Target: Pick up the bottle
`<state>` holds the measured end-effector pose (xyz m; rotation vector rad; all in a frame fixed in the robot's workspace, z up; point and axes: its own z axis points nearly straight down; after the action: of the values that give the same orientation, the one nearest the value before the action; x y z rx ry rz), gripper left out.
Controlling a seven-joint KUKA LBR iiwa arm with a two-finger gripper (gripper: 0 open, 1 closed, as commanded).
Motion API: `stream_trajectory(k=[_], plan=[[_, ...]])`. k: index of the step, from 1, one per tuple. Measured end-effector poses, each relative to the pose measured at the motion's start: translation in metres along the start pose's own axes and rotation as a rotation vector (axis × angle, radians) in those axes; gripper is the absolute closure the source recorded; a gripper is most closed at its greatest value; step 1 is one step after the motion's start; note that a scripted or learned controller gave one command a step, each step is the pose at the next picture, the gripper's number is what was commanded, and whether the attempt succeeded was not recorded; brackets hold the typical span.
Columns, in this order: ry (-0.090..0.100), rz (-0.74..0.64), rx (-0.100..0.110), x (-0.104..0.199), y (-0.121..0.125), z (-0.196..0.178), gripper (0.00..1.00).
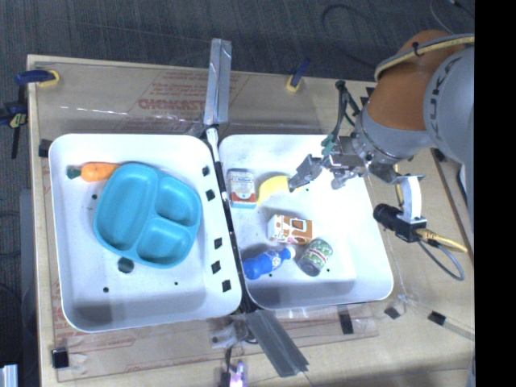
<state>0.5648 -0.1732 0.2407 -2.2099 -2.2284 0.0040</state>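
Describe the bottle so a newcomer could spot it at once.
Start at the right bin of the two white ones. Along its near edge, by the divider between the bins, lies the bottle on its side. It is the only blue thing in that bin, left of a green-labelled can and below a small orange and white carton.

A robotics lab or test cell: a wooden counter (97, 79) stands on dark carpet (121, 14), with 2 white bins (72, 297) fixed side by side under a metal divider bar (216, 87). Blue clamps (32, 77) grip the counter's edge, and cables (443, 248) trail beside a grey-and-orange robot arm (419, 95).
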Motion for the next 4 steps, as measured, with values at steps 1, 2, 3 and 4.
stream_trajectory(k=[1,2,3,4], plan=[[0.001,0.311,0.002,0.053,-0.032,0.083,0.0],[0.002,0.425,-0.009,0.03,0.003,0.118,0.0],[-0.004,0.446,-0.048,0.056,-0.056,0.133,0.0],[0.004,0.65,-0.053,0.059,-0.073,0.133,0.0]])
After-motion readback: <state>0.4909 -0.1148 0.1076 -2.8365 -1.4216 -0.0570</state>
